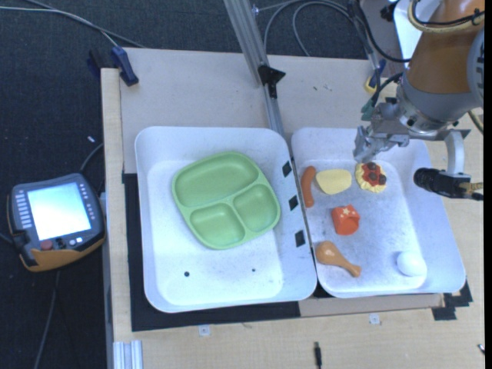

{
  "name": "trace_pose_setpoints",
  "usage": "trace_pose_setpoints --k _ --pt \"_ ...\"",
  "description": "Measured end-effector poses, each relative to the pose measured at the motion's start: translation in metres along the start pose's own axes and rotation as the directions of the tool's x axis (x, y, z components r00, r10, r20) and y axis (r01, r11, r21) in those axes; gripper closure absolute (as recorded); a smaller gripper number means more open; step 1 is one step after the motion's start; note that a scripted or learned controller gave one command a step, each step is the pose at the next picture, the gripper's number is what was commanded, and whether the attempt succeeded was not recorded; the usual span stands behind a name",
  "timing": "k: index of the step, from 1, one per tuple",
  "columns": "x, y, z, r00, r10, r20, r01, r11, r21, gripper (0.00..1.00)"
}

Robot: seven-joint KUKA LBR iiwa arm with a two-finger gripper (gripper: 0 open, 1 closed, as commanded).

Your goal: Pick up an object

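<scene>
Pizza slice toy (372, 177) lies near the right bin's (442, 229) far edge, directly under the gripper (370, 157); whether its fingers are spread I cannot tell. Just left sit a yellow piece (334, 181) and sausage (308, 186). Open floor lies toward the bin's right wall.

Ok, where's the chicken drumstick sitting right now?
The chicken drumstick lies in the right bin, near its front edge on the side by the divider, just below the red pepper and left of the white egg.
</scene>
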State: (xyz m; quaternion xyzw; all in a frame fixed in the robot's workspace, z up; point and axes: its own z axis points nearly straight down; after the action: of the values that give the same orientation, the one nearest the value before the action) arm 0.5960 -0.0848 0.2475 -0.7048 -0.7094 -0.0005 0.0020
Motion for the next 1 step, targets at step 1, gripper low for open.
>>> trace_pose_setpoints --k 1 --pt "0.0484 -0.0063 0.0122 1.000 0.002 0.002 -0.002 1.000 0.002 1.00"
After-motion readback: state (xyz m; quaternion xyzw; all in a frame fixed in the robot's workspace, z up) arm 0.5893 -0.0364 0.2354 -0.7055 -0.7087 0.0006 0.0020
